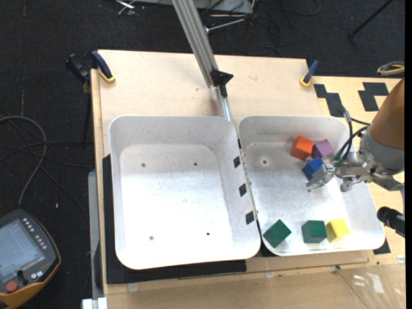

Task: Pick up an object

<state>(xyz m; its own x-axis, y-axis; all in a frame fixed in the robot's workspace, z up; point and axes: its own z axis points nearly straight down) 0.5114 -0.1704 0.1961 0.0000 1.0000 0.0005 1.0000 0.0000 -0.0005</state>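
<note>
The right bin [270, 156] holds several blocks. An orange block [300, 147], a purple block [323, 149] and a blue block [313, 167] cluster near its far right side. Along the bin's front edge lie a dark green block [277, 232], a green block [313, 230] and a yellow block [337, 229]. My gripper [333, 180] hangs low over the right bin, just in front of the blue block. It stands open, and I see nothing between its fingers. Its left finger [318, 181] is right beside the blue block.
The left bin [129, 172] sits beside the right one, sharing a middle rim [241, 172]. A slanted metal pole [199, 40] crosses the bench's far side. Clamps [103, 66] grip the board's back corners. A teach pendant [22, 256] lies on the floor at left.
</note>
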